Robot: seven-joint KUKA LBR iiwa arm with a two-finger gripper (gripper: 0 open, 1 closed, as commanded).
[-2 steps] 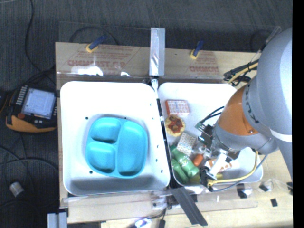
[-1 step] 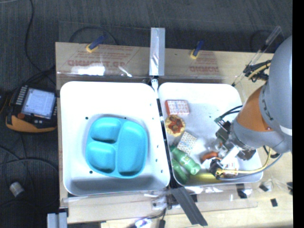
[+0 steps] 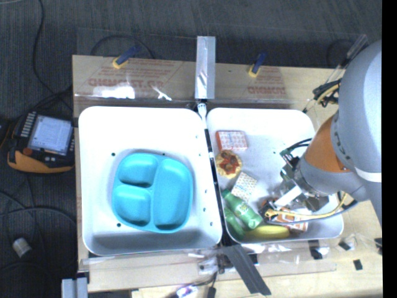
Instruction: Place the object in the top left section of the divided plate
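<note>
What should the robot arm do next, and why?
Probably lower the end effector a little onto the toys below it and try a grasp. It sits over the right bin, near the banana and green bottle, while the blue divided plate waits in the left bin.

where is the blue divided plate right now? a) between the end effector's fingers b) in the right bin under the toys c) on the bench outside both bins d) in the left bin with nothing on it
d: the blue divided plate lies flat in the left bin with all its sections bare, while the banana, the green bottle and the end effector are over in the right bin.
</note>
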